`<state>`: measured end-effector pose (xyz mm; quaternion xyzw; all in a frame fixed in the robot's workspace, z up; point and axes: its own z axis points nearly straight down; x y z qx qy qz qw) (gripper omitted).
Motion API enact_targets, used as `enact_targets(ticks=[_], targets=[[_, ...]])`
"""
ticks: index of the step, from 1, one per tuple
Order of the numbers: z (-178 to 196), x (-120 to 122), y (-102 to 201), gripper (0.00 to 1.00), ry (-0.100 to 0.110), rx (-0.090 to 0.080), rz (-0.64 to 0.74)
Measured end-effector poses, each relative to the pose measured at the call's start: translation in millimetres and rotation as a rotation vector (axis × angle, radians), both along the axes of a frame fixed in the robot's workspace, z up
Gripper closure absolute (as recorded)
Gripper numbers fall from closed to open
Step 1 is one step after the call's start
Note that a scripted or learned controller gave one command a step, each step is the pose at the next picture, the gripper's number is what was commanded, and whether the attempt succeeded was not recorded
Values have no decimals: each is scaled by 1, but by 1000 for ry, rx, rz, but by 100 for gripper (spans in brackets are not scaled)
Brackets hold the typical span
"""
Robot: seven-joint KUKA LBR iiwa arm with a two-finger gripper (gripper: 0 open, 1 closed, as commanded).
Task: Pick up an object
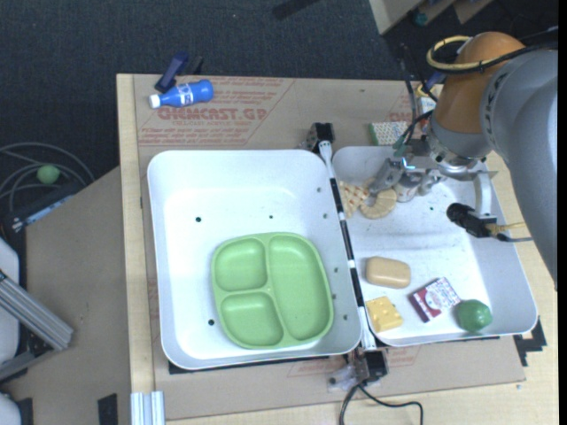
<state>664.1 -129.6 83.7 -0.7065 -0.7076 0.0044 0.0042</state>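
My pincer point(396, 177) hangs low at the far end of the right bin point(505, 264), over the waffle point(353, 195) and cookie point(380, 204) I judge easiest to reach. I cannot tell whether it is parted or closed, or whether it grips anything.

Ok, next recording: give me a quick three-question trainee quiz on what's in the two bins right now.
1. True or false: the green divided plate lies in the left bin.
2. Which thing lies nearest the right bin's front right corner? A) green ball B) yellow cheese-like block C) tan oval piece
3. Fill in: the gripper is at the back of the ___ bin, over a waffle-like piece.

Key: 1 true; 2 A; 3 right.
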Motion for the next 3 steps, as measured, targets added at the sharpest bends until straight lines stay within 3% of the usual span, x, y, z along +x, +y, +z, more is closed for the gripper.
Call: enact_targets(ticks=[1,2,3], targets=[[1,-86,-40,0,-11,-1,-3],[11,-85,-38,100,-14,0,-3],[102,-90,61,100,-15,2,1]])
